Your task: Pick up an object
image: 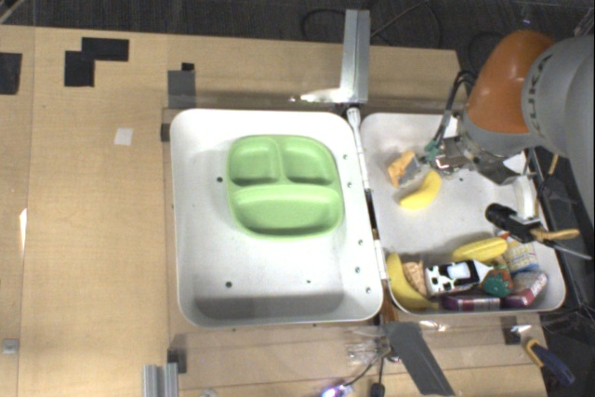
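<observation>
Banana (421, 191) beneath claw (437, 159), whose grip cannot be told; cracker (402, 167) adjoining; green plate (284, 185) in left bin (200, 200).

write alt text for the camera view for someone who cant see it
The grey arm's end effector hangs low in the right white bin, beside a yellow piece and an orange-tan piece. More small items crowd that bin's near edge; the left bin holds a green divided tray.

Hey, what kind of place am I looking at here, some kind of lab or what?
Most likely a robotics lab's pick-testing bench: a grey-and-orange arm reaches over two white bins on a wooden bench, one holding a green divided plate, the other a heap of toy-like items, with cables trailing on carpet.
</observation>
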